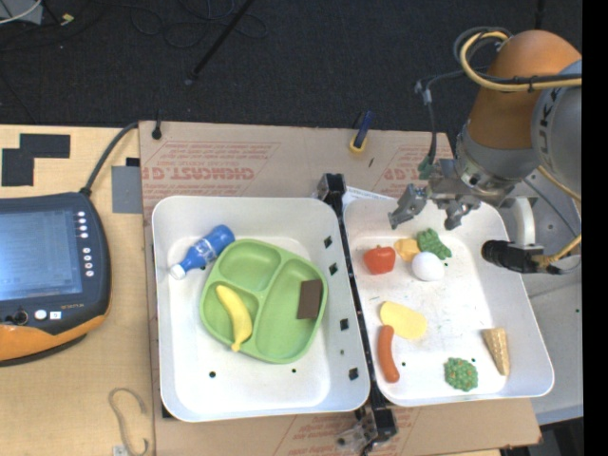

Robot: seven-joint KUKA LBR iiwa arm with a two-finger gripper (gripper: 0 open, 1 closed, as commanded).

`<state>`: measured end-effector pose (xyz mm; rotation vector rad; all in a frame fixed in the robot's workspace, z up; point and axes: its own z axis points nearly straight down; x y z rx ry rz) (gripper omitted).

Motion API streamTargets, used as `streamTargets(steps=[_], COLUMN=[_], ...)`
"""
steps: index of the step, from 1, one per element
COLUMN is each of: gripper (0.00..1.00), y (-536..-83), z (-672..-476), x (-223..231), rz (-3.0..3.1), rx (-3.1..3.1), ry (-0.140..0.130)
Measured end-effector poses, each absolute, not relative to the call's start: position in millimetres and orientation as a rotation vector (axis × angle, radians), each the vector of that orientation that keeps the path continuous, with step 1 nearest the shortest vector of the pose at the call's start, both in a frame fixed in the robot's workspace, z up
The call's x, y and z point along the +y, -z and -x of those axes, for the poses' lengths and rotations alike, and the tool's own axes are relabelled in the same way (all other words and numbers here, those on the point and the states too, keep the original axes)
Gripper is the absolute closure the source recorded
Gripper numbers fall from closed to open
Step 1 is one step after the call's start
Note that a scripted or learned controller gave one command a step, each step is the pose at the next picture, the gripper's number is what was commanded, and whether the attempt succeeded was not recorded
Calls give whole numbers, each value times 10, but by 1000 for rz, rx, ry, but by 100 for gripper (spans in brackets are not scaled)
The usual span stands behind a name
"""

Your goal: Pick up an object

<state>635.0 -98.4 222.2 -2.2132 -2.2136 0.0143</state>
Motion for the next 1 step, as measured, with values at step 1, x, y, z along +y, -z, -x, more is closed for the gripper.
streamTargets(steps=[1], gripper=[0], y=[-2296], z=[-6376], x=[-985], rz=[2219], rx=[-2223], ry=[-1])
